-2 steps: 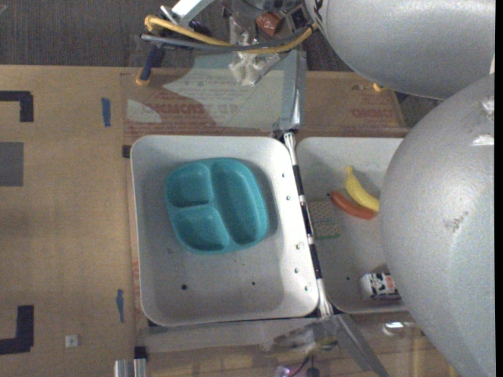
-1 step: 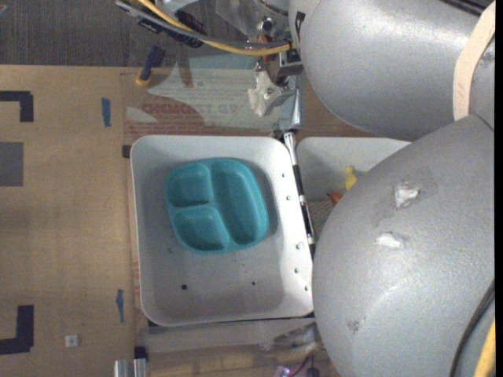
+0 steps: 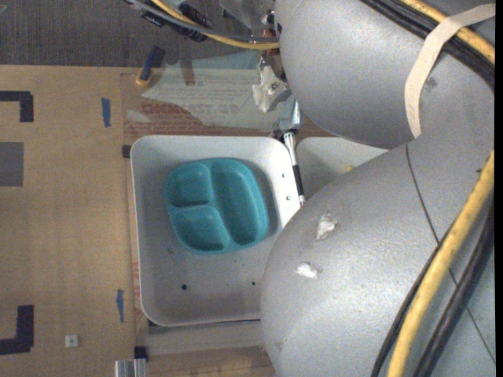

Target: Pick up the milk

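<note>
The grey arm [image 3: 377, 210] bulks across the right half of the camera view and covers most of the right bin [image 3: 338, 155]. At the top, around the wrist hardware [image 3: 236, 6] with its yellow and black cables, the arm reaches over the bench's far edge. Whether the gripper is open or shut cannot be told. No milk can be made out; the arm hides whatever lies in the right bin.
The left white bin [image 3: 157, 289] holds a teal divided plate [image 3: 216, 204] with three compartments. Brown cardboard [image 3: 63, 210] with blue and black tape marks spreads to the left. A clear plastic sheet [image 3: 196, 96] lies behind the bins.
</note>
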You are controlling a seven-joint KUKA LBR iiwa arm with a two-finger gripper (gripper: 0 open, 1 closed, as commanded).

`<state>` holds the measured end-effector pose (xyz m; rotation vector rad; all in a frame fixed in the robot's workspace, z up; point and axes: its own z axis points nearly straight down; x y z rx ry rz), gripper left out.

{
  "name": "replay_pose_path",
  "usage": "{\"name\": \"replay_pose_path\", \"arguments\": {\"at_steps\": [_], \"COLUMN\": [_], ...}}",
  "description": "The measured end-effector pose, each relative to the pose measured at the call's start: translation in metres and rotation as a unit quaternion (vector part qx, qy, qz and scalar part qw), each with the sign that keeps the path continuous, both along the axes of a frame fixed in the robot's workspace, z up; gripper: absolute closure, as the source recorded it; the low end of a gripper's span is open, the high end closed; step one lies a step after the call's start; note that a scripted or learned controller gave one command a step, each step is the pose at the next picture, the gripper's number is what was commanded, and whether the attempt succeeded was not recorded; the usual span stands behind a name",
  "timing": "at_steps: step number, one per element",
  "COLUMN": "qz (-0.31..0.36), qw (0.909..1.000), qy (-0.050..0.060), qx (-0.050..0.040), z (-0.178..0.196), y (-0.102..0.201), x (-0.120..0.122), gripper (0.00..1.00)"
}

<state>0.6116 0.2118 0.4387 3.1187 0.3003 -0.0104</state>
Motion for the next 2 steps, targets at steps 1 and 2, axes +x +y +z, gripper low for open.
{"name": "replay_pose_path", "arguments": {"at_steps": [1,2], "qz": [0.004,0.001], "qw": [1.0,1.0], "qy": [-0.001,0.0], "qx": [0.0024,0.0004], "z": [-0.0073,-0.0005], "y": [0.0122,0.0099], "x": [0.0369,0.0389], "gripper": [1.0,1.0]}}
